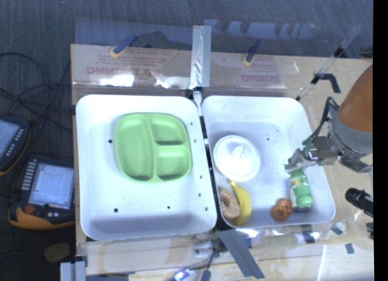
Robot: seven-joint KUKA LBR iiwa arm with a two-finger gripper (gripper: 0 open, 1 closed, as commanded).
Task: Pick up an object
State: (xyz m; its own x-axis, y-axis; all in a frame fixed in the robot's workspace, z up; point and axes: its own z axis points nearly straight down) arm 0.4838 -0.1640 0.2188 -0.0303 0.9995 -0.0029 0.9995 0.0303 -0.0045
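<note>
In the right bin (267, 113) lie a white bowl (237, 156), a yellow banana (242, 202) next to a tan pastry (228, 202), a brown doughnut-like piece (281, 209) and a green bottle (301, 192). My gripper (301, 160) hangs at the right side of that bin, just above the top end of the green bottle. Nothing shows between its fingers, and the bottle rests on the bin floor. The grey arm with its orange band (364, 107) reaches in from the right.
The left bin (97, 201) holds a green divided plate (153, 146). A clear plastic wall (200, 56) stands behind both bins. A teach pendant (42, 189) and cables lie on the floor at the left.
</note>
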